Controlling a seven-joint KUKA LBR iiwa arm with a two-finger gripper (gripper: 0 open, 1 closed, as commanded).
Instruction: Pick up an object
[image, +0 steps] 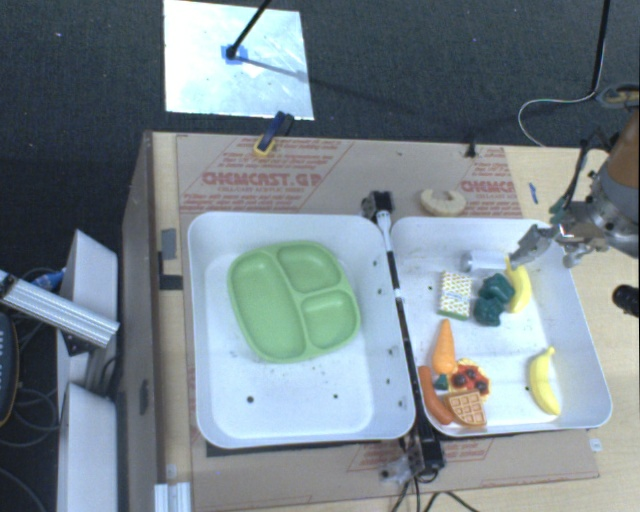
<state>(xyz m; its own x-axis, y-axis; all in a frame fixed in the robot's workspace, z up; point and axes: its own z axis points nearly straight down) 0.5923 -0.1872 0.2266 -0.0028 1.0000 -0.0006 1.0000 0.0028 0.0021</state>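
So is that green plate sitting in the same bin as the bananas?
No, the green plate lies in the left bin, the bananas in the right bin.

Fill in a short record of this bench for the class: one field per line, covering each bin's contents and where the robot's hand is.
left bin: white shallow bin holding a green three-compartment plastic tray
right bin: white shallow bin holding two yellow toy bananas, a dark teal lumpy toy, an orange toy carrot, a checked green-and-white block
hand: grey robot hand above the right bin's far right corner
hand contents: cannot tell
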